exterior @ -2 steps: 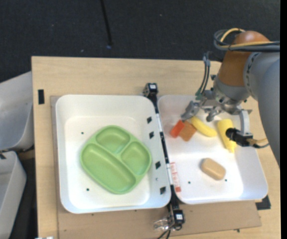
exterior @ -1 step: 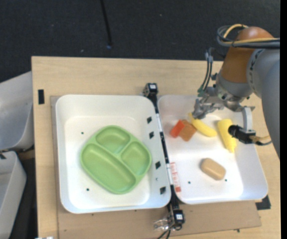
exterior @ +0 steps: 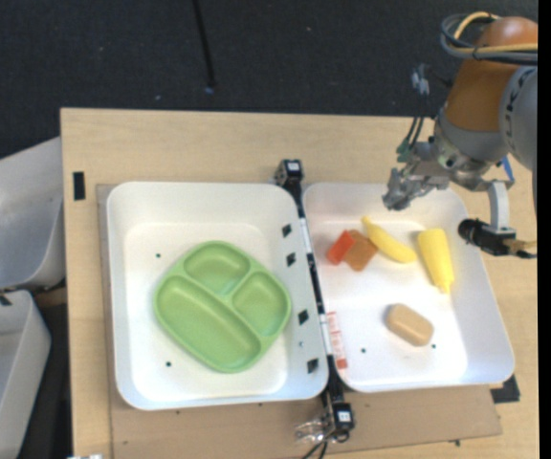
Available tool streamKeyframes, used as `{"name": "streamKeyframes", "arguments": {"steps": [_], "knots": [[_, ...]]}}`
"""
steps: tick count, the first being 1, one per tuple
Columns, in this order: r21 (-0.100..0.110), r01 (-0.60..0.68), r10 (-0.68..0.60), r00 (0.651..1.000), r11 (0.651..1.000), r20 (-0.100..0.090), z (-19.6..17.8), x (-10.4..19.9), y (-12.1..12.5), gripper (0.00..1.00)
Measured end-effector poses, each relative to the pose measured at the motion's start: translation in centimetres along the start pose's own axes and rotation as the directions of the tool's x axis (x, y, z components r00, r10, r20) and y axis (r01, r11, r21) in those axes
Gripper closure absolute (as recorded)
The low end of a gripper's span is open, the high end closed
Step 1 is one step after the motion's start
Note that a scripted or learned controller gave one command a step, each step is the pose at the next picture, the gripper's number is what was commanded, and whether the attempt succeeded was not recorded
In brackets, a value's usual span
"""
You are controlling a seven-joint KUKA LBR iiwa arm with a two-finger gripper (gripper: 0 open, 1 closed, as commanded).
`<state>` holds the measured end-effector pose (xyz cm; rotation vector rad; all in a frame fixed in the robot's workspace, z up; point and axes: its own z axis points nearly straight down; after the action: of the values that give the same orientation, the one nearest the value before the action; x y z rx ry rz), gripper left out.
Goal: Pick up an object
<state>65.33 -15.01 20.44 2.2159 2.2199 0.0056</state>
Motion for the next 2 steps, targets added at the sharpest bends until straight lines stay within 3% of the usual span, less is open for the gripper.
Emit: {"name": "streamKeyframes", "arguments": {"steps": [1, 2], "knots": [[0.002, 0.0, 0.0, 1.0, 1.0, 0.0, -2.0, -0.1, 0.1, 1.0], [0.004, 0.004, -0.004, 1.0, 1.0, -0.002, -3.0, 5.6, -0.9, 1.0]]}}
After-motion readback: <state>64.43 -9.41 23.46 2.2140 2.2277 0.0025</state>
